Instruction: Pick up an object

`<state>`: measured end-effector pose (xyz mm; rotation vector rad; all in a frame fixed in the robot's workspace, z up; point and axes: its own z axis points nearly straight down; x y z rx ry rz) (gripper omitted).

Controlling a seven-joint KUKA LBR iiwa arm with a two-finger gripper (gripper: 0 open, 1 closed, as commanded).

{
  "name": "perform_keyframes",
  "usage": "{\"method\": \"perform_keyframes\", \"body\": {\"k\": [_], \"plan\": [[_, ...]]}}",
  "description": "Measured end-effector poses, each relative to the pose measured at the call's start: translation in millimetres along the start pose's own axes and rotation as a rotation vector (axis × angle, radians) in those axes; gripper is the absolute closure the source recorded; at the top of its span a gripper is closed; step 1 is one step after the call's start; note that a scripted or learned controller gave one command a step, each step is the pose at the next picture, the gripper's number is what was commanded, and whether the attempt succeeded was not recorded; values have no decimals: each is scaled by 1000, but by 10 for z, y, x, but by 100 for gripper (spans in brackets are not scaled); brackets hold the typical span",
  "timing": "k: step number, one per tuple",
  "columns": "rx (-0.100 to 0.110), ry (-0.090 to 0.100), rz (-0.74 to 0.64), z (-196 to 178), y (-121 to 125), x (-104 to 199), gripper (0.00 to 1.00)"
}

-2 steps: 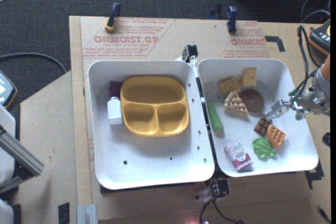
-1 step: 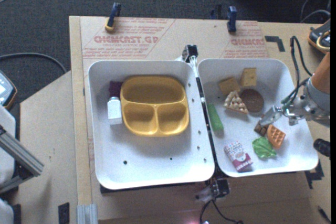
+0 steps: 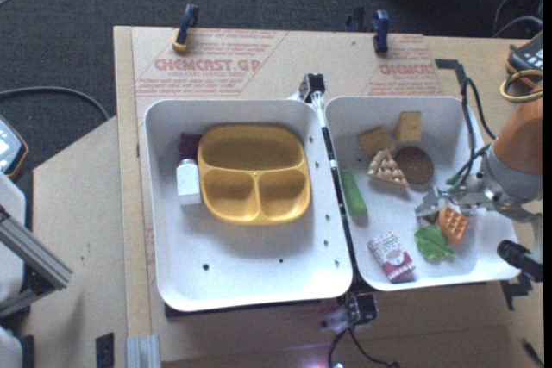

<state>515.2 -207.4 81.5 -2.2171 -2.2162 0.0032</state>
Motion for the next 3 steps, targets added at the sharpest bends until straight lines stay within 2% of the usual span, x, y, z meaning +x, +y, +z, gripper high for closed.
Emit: {"method": "perform_keyframes", "body": {"k": [1,2,3], "plan": [[-8,-4,1,-138,16,-11,100],[-12,-6,0,-646,-73,6,100],[-15,-8,-1,-1275,-52,-57,100]]}}
